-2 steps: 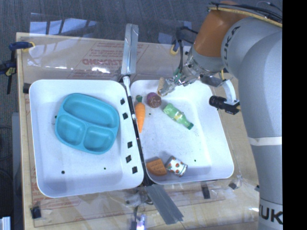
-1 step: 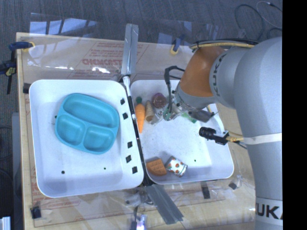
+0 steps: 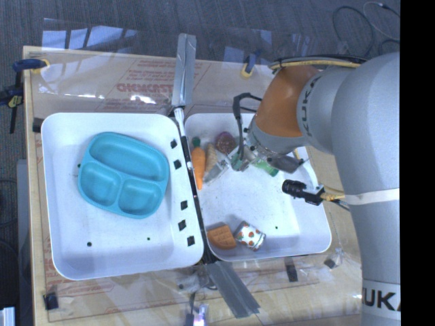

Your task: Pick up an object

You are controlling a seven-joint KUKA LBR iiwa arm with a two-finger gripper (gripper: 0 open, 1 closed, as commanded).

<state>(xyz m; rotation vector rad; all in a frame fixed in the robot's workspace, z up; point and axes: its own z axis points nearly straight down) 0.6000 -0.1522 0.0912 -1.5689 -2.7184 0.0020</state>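
My gripper (image 3: 239, 160) is low in the right bin (image 3: 299, 216), at its far left part, under the orange wrist band (image 3: 282, 107). It hangs among a cluster of small objects. An orange carrot (image 3: 198, 166) lies by the bin's left wall. A dark red round piece (image 3: 225, 141) sits just behind the gripper. A pale greyish piece (image 3: 215, 171) lies to its left, and a green piece (image 3: 271, 170) to its right. Nothing can be seen held. At the near edge rest a brown bread-like piece (image 3: 221, 237) and a small spotted cup (image 3: 249, 236).
The left bin (image 3: 61, 250) holds a blue divided plate (image 3: 124, 174). A ridge with black clips (image 3: 188, 206) separates the bins. The bulky grey arm (image 3: 367, 134) covers the bench's right side. A black cable stub (image 3: 302, 191) sticks out over the right bin.
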